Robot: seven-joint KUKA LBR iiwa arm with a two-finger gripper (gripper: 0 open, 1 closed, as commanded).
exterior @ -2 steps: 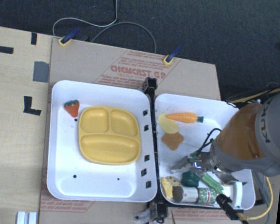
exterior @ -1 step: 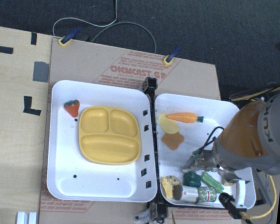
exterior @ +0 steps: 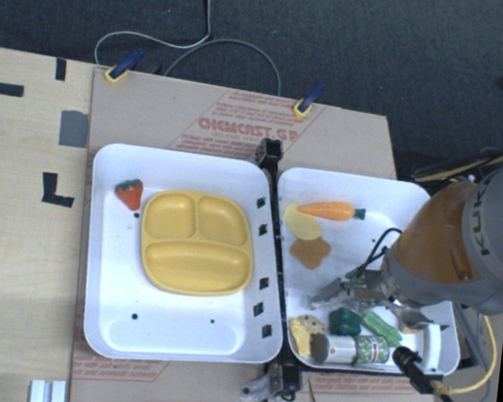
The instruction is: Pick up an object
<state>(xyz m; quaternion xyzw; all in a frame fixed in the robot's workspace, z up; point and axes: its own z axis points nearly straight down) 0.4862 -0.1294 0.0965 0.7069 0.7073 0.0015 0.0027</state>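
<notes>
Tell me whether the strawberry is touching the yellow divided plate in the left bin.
Apart. The camera view shows a strip of white bin floor between the strawberry and the yellow divided plate.

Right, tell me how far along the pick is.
Nothing looks lifted yet. The gripper is low in the right-hand white bin, near the dark green toy; a grasp can't be confirmed. The orange toy carrot lies untouched. The pick itself remains.
</notes>
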